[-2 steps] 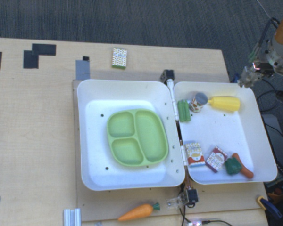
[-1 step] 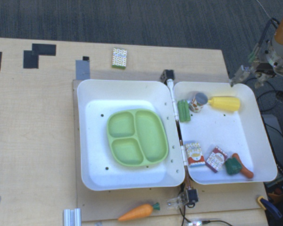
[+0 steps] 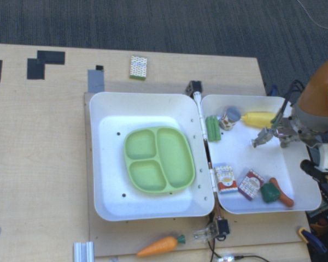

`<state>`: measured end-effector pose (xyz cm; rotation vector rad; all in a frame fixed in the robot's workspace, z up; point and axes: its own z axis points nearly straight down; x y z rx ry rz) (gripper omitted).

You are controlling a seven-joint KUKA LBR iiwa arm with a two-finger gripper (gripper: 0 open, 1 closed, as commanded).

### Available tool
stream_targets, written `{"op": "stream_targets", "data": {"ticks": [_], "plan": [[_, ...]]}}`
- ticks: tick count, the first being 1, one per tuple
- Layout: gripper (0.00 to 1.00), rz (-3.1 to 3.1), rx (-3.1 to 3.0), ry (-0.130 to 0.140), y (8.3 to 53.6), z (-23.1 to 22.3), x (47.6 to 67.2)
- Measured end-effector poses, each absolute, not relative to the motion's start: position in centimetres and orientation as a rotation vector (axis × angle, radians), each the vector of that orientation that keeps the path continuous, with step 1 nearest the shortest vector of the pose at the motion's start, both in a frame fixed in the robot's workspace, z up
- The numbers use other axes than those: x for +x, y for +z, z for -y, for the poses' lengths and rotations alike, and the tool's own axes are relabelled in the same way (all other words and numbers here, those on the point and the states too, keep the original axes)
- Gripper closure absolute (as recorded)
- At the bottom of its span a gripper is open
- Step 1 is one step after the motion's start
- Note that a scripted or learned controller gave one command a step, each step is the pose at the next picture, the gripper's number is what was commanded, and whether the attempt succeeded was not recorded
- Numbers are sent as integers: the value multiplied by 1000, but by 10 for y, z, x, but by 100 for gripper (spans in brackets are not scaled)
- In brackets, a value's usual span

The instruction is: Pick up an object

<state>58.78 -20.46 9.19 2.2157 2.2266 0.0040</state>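
Even, bright overhead light, soft shadows, mild glare in the white bins [image 3: 153,105], slight overall softness.

Arm [image 3: 317,97] in from right, gripper [image 3: 270,136] low, empty, fingers apart.

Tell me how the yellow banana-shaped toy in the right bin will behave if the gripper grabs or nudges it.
The yellow toy looks like smooth moulded plastic, so probably light and stiff, perhaps slippery. Its rounded, elongated body may roll or pivot if nudged. It lies near the right bin's back wall, beside the gripper, so a push could wedge it there.
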Motion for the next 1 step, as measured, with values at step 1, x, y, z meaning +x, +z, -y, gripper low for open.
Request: {"op": "stream_targets", "data": {"ticks": [1], "plan": [[0,-2219,2216,6,87,172,498]]}}
